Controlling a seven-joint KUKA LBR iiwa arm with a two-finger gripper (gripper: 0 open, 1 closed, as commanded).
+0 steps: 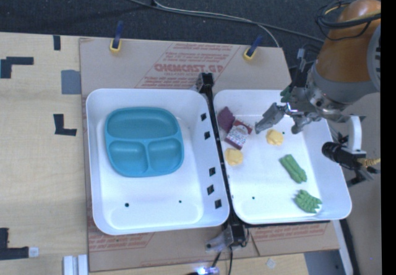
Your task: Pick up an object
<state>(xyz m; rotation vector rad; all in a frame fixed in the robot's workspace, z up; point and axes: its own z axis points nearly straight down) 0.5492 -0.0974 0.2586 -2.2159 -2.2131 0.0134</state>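
The pincer (286, 120) hangs spread wide and empty over the right bin (331, 172), poised just above a small yellow piece (275, 138), likely its target. The blue tray (145, 141) sits apart in the left bin (99, 162).

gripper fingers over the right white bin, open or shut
Open. The two-finger gripper shows its two dark fingers spread apart above the right white bin, with nothing between them; a small yellow lump lies just below.
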